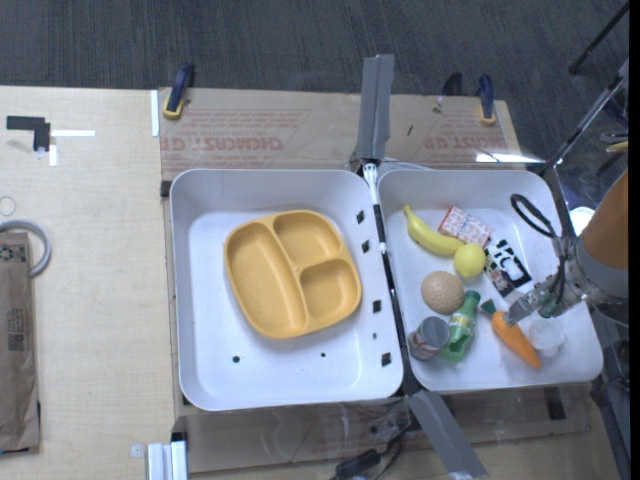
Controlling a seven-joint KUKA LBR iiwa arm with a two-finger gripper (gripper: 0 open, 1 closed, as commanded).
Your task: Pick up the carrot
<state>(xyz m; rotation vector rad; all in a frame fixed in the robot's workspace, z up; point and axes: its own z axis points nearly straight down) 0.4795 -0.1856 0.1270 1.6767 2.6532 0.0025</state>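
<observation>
The carrot [514, 340] is orange with a small green top and lies slanted on the floor of the right bin [470, 182], near its front right corner. My gripper [536, 304] hovers just above and to the right of the carrot's green end. Nothing shows between its fingers.
The right bin also holds a banana [430, 233], a lemon [469, 260], a tan ball [442, 292], a green bottle [460, 326], a small can [430, 338], a red-and-white packet [465, 225] and a black-and-white item [507, 266]. A yellow divided plate [291, 271] lies in the left bin [196, 298].
</observation>
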